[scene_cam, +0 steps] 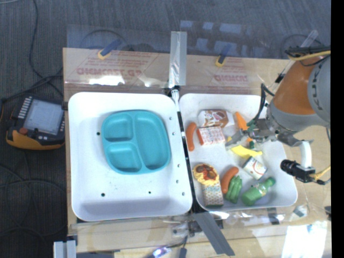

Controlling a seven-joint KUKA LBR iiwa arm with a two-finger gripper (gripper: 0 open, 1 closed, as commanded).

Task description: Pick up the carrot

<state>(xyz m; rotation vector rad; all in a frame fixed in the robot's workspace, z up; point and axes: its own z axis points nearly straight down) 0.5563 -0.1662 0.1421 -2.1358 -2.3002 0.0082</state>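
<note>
The tabletop [129,63] carries two white bins side by side. The left bin [86,192] holds a blue sectioned plate [134,140], probably a drop-off spot kept apart from the clutter. The right bin [287,190] is the crowded one, with play food spread loosely across it so that each piece can be reached from above.

The arm [303,98] reaches in from the right and bends down over the right bin's upper right part, and the gripper [251,134] sits low among the items there. Whether the jaws are apart or together I cannot tell; the wrist hides them.

A green bottle [258,191] lies at the bin's lower right, and a yellow piece [245,151] lies just below the gripper. A sausage [190,136] lies along the left wall, out of the way.

The carrot [240,120] is a small, slim orange stick, lying slanted in the upper right of the right bin, just beside the gripper's left. Judging by that closeness, the arm is lining up on it, and nothing shows it gripped yet.
</note>
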